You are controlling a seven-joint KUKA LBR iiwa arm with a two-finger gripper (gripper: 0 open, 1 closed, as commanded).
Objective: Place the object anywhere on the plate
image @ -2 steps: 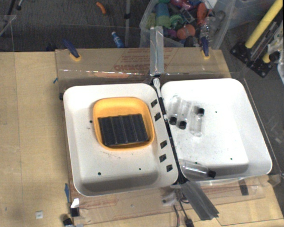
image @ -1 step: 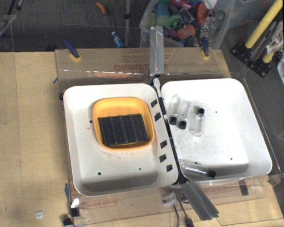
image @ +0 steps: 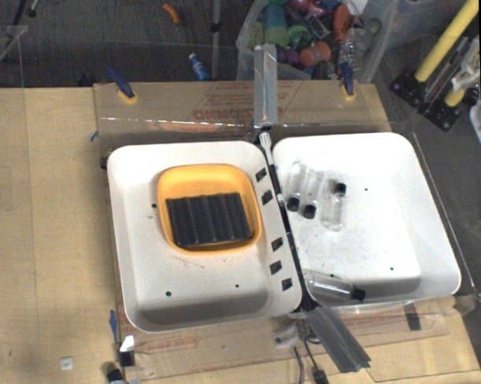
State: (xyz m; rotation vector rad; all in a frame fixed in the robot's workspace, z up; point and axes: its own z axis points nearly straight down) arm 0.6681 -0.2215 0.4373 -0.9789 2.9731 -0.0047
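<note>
Behind the wooden worktop a clear tub of bright toys is sitting on the dark floor, and up front two white bins are lying side by side. In the left bin an orange-yellow plate is carrying a black ribbed slab, which is covering most of its middle. In the right bin a small cluster of clear vials with black caps is lying near the divider, well apart from the plate. By my reading the pick is not yet made: the vials look like the object, and they are waiting in the wrong bin. The next move is calling for a reach down onto that cluster, a firm pinch on one slippery vial, then a carry across the divider. As for the jaws, I cannot tell whether they are spread or pressed together, or touching anything.
</note>
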